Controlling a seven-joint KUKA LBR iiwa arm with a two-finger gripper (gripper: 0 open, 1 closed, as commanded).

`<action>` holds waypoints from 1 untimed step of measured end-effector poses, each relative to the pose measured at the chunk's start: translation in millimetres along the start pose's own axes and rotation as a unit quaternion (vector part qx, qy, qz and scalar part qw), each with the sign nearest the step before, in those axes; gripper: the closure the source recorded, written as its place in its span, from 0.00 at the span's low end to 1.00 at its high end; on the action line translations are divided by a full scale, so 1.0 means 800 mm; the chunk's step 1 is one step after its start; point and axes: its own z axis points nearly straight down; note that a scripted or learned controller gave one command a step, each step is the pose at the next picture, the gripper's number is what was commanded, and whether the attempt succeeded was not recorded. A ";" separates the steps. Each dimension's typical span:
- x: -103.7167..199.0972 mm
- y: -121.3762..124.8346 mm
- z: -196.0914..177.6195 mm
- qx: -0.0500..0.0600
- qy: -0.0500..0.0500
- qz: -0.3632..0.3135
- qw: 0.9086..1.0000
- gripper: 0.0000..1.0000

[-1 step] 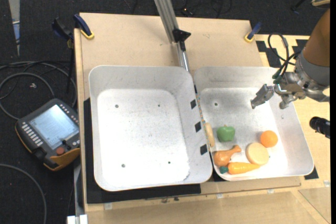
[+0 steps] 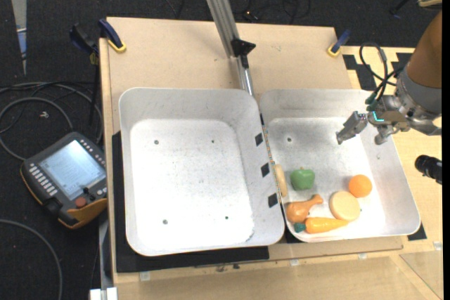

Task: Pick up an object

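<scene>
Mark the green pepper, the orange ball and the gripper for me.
Green toy pepper [image 2: 302,179], camera view, middle of its body.
Round orange ball [image 2: 360,185], camera view, its centre.
Gripper [image 2: 364,128], camera view, between its fingertips.

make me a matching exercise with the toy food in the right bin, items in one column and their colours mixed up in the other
Items
1. pepper
2. round fruit
3. disc-shaped piece
4. chicken leg

Colours
A. pale cream
B. tan brown
C. green
D. bright orange

Pairs: 1-C, 2-D, 3-A, 4-B

All four lie toward the near end of the right bin, while the hand hovers above that bin's far part, holding none of them.
</scene>
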 end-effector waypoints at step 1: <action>0.001 0.005 0.079 0.003 0.000 0.000 1.000 0.00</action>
